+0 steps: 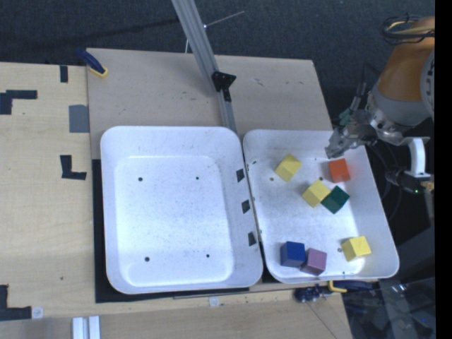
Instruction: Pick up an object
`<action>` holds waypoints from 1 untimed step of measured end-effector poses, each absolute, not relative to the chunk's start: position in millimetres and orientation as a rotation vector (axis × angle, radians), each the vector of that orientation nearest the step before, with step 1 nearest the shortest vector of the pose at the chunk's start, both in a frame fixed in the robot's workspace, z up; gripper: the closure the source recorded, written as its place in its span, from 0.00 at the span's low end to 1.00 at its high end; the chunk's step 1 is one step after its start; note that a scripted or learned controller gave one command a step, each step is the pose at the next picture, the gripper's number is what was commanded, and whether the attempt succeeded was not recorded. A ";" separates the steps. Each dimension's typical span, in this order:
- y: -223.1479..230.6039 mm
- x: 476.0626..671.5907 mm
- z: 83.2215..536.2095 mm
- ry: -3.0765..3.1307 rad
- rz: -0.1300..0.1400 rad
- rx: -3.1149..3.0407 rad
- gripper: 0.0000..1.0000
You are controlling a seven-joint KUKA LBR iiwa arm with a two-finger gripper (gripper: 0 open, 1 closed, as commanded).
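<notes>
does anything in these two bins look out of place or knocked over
Nothing stands out. Seven small cubes lie loose in the right white bin, all inside its rim; the blue cube and purple cube touch. The gripper hangs near the orange cube.

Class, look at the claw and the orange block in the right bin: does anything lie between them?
Nothing visible does. The claw hangs just above and left of the orange block, with bare bin floor between. The nearest others, a yellow block and a green block, sit off to the side.

Arm point(406, 83) cut off at right edge; gripper point(339, 145) finger gap too blurred to tell.
</notes>
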State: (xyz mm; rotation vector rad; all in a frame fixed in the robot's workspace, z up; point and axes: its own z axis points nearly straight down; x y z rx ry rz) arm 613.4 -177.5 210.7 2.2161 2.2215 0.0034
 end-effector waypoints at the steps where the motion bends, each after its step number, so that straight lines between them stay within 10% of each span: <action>1: -177.1 614.6 259.0 2.221 0.003 2.216 1.00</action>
